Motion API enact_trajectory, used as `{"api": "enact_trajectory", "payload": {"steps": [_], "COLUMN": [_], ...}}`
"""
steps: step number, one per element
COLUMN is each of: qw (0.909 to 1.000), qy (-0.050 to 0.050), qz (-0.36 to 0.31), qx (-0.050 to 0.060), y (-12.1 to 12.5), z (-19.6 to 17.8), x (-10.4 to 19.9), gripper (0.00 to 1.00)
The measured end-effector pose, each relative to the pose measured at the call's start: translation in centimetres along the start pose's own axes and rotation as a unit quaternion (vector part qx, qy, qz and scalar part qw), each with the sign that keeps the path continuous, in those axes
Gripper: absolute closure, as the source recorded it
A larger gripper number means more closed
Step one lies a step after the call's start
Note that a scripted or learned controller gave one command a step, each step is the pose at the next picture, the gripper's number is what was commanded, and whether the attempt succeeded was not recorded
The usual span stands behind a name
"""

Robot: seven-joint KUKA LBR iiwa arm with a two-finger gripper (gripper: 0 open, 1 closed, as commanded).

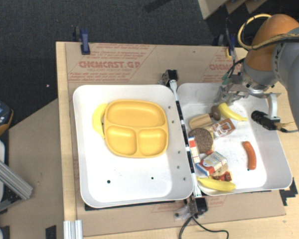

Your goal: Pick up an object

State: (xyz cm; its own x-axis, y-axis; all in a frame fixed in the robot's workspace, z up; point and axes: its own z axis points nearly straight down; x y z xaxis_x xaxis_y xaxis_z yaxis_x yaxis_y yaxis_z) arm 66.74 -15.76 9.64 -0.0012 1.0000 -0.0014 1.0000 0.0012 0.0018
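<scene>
Now, end effector [228, 96]: it hangs low at the top of the right bin [274, 176], just above one end of a yellow banana [231, 112]. I cannot tell how wide it is, or if it has hold of anything.
Nearest thing: that banana, lying flat near the bin's top, beside a small bread roll [199, 121].
How it may handle: it looks like toy food, so likely light, hard and smooth. It may slip.
Where to take hold: across its fat middle, not the thin tip.
Close by: a brown round patty [204, 139] and a red sausage [249, 155] lying alone.
Further out: a second banana [217, 184] at the bottom edge.
Left bin [129, 185]: a yellow tray [136, 127].
Under all: the table [65, 133].
</scene>
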Motion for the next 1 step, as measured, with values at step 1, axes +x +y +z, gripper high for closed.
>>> {"api": "enact_trajectory", "payload": {"steps": [1], "qw": [1.0000], "qy": [0.002], "qz": [-0.004], "qx": [-0.004], "y": [-1.84], "z": [-9.56], "x": [9.36], "gripper": [1.00]}}
